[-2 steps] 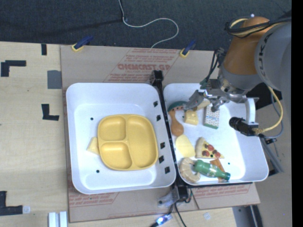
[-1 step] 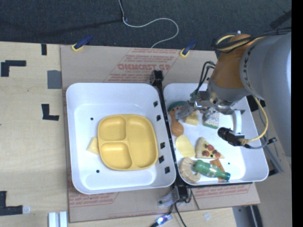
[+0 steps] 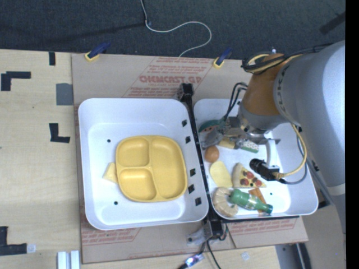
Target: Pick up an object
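— Where was the gripper [image 3: 238, 140]?
— Low in the right bin [image 3: 300, 198], just beside a brown egg [image 3: 211, 153] — whether its pincer was apart or together, I could not tell.
— And the left bin [image 3: 92, 150]?
— It held a yellow divided plate [image 3: 151, 168].

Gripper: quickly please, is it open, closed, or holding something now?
Gripper: cannot be told; it is low in the right bin, above the toy food.

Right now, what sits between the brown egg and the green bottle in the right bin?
In the camera view, a pale yellow slice lies between the brown egg and the green bottle, with a round tan piece by the bottle.
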Controlling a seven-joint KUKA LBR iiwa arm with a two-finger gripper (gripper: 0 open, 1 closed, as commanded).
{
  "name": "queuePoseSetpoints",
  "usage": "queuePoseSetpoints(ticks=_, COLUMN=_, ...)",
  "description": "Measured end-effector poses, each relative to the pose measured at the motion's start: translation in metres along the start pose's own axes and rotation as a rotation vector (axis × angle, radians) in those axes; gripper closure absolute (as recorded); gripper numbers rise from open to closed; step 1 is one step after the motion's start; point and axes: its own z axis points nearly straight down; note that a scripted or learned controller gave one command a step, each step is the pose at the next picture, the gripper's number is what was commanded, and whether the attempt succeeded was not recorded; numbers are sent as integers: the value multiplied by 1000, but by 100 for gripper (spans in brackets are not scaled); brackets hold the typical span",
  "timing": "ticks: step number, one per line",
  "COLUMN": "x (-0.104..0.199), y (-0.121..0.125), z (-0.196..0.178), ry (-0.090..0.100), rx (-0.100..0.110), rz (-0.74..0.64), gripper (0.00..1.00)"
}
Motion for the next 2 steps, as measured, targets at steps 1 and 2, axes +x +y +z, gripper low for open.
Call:
queuePoseSetpoints(ticks=1, x=0, y=0, z=-12, ry=0, rx=0, rz=-1, gripper=100)
queuePoseSetpoints(ticks=2, x=1, y=-4, z=-55, ry=1, rx=-3, rz=0, gripper=100)
